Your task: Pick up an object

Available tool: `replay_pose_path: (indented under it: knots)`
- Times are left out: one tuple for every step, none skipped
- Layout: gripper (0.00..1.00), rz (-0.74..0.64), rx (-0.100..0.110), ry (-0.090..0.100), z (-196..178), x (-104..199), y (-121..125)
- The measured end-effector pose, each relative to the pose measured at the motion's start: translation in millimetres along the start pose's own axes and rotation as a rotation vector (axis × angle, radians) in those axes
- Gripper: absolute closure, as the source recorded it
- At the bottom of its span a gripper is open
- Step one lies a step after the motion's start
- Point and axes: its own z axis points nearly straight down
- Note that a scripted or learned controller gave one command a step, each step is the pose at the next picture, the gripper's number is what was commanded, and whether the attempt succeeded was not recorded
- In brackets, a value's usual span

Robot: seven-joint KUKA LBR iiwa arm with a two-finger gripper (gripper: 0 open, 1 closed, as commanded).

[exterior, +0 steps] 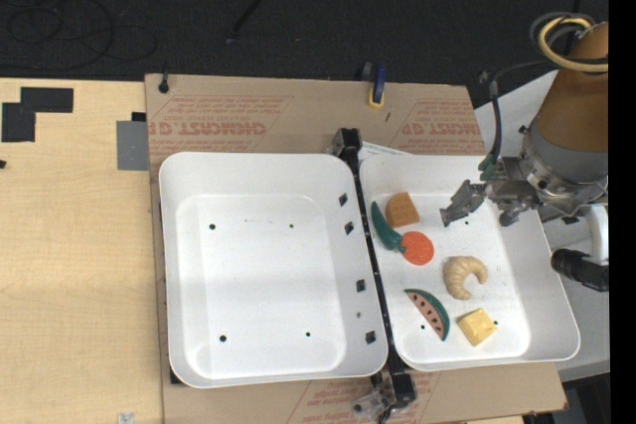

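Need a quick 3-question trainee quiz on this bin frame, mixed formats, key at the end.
1. True or false: the watermelon slice lies in the left bin.
2. Which item lies nearest the tool? A) croissant B) brown cube C) yellow block
3. Fill in: the carrot's green top points toward the ___ between the bins.

Key: 1 false, it lies in the right bin. 2 B. 3 divider.
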Motion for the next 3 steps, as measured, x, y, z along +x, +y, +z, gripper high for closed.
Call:
replay_pose_path:
  knots:
    - [0.0,0.001,0.013,0.004,114.1,20.9,-79.3]
    - [0.0,0.001,0.001,0.0,168.6,30.3,-54.8]
    - [1.0,0.009,0.0,0.0,155.6,27.9,-55.3]
